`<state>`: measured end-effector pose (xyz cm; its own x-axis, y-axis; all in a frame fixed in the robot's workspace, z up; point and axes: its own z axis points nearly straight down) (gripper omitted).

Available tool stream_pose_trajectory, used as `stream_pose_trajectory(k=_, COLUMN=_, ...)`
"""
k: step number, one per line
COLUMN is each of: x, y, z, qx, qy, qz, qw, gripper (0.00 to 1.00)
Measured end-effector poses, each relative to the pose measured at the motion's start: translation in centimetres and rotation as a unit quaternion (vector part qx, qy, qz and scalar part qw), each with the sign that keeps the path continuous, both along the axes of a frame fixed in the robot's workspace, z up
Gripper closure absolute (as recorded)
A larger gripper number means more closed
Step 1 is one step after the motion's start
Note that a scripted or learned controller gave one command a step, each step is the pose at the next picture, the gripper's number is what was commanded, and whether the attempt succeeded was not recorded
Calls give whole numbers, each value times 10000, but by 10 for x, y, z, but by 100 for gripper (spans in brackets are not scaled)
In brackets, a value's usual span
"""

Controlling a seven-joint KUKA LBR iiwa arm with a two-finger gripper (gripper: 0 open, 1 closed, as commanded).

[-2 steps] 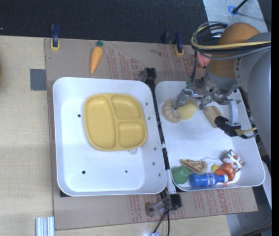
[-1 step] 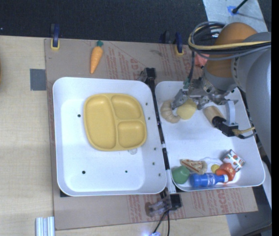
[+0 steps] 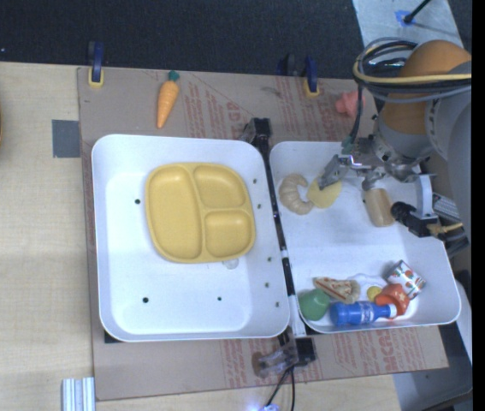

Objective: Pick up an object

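Camera view: 2 white bins. Gripper (image 3: 338, 171) low in the right bin (image 3: 353, 238), toward 12 o'clock, fingers spread apart, nothing between them. Pale yellow lemon-like piece (image 3: 326, 193) just beneath the tips; croissant (image 3: 294, 193) at its 9 o'clock, touching. Tan cylinder (image 3: 379, 206) at 3 o'clock. Left bin (image 3: 114, 229) carries a yellow divided plate (image 3: 199, 210). Step judged: approach, grasp not made. Next: settle over the yellow piece, close, lift.
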<state>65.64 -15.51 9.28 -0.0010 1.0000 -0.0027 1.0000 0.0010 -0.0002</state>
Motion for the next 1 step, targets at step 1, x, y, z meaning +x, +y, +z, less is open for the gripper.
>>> stream_pose_trajectory(k=1, x=1, y=1, z=11, qx=2, qy=2, qz=28, qw=10000, gripper=100)
